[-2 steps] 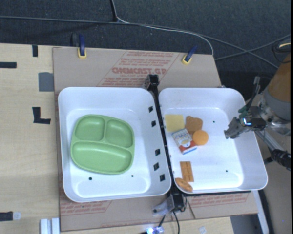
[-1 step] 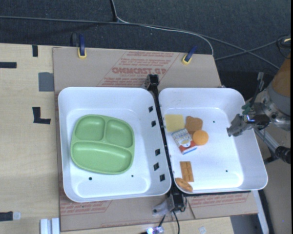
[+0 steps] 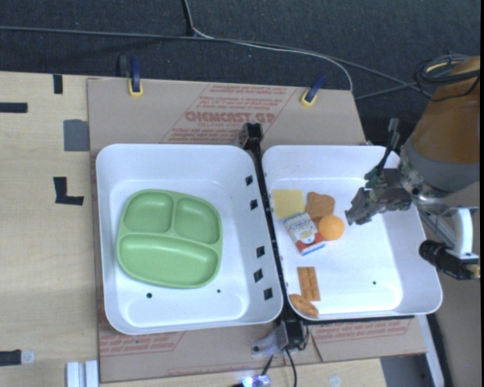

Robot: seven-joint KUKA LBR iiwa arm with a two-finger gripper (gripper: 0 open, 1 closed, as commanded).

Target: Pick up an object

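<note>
Two shallow white bins are seen side by side on a cardboard sheet point(image 3: 226, 111) laid over the bench. In the left bin point(image 3: 113, 168) a green divided plate point(image 3: 170, 239) is laid flat, with three compartments, nearer the bin's left wall than its right. In the right bin point(image 3: 387, 280) a small cluster of objects is gathered toward the left half: a pale yellow block point(image 3: 287, 202) lies uppermost in the view, a tan, biscuit-like piece point(image 3: 320, 203) is set just beside it to the right, and an orange ball point(image 3: 331, 228) rests just below that piece, touching or very nearly touching a small white-and-red packet point(image 3: 303, 232) on its left. Lower in the same bin, well apart from the cluster, a brown cracker-like strip point(image 3: 308, 280) is seen, with another small brownish item point(image 3: 303, 303) at the bin's near rim. The arm is brought in from the right, its orange band visible near the frame's edge, and the gripper point(image 3: 360, 211) is held over the right bin, just to the right of the orange ball and apart from it. Nothing is seen between its fingers — whether they are spread or pressed together cannot be told, since the dark tip is too small and blurred. Two clamps point(image 3: 135, 79) are fixed at the cardboard's far edge.
</note>
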